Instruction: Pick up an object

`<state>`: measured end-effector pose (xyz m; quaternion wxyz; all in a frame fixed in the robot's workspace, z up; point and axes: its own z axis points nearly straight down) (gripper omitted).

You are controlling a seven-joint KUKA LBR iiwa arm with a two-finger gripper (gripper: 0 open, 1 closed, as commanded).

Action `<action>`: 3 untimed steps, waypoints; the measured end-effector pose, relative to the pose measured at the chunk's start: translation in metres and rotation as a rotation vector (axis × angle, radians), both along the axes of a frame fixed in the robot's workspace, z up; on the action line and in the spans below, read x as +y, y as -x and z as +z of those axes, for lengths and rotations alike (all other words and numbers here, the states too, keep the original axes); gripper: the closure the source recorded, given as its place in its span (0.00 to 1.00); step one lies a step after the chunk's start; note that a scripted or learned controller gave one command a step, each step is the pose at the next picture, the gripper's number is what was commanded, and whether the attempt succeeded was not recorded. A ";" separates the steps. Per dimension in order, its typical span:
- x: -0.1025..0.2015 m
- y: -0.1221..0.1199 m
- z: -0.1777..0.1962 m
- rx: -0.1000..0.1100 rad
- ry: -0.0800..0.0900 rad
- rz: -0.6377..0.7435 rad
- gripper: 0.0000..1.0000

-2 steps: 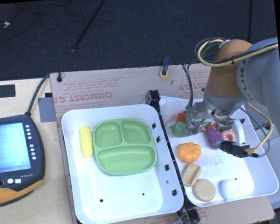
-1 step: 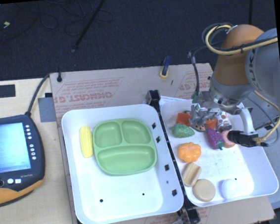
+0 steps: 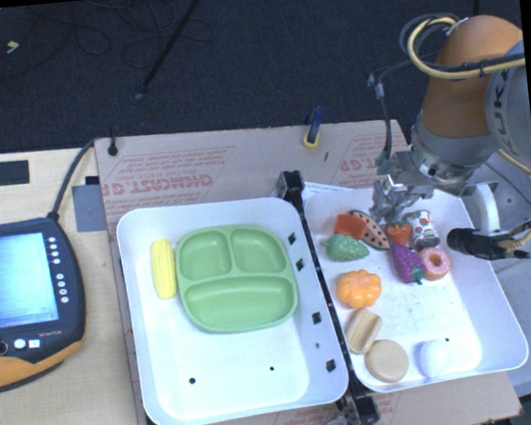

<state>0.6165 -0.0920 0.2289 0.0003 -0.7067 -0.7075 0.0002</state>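
Left bin (image 3: 158, 360): one plate (image 3: 235, 279), one corn (image 3: 163, 268).

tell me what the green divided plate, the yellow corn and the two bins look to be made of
Green divided plate: likely moulded plastic; uniform pale green, matte, rounded compartment ridges.
Yellow corn: probably toy plastic; flat, even yellow with a soft sheen.
Left bin and right bin: apparently thin white plastic, smooth and slightly glossy, with rounded rims; the exact material can't be confirmed.

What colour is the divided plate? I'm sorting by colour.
Light green, in the camera view: the plate in the left bin.
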 end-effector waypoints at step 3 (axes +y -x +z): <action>0.031 0.008 0.008 0.002 0.000 -0.001 1.00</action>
